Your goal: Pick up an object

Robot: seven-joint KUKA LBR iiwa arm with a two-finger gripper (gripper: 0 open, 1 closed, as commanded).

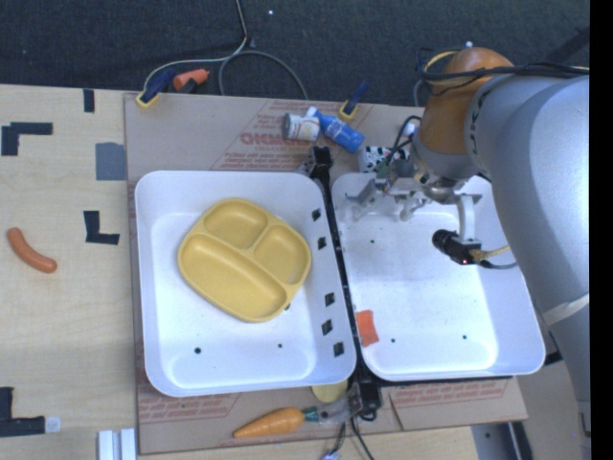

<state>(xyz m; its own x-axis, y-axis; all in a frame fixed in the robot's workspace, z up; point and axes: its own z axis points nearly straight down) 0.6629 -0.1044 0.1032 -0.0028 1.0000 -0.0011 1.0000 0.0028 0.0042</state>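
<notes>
Gripper low at the right bin's far edge; its pinch state cannot be told.
Centre it over the orange block (near the divider) before descending.

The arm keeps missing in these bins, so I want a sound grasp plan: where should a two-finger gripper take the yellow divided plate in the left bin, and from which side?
Grip the yellow divided plate by its raised outer rim, probably the edge facing the right bin, which is nearest the gripper. It lies flat and is too wide to span, so come from above, one finger inside a compartment and one outside.
</notes>
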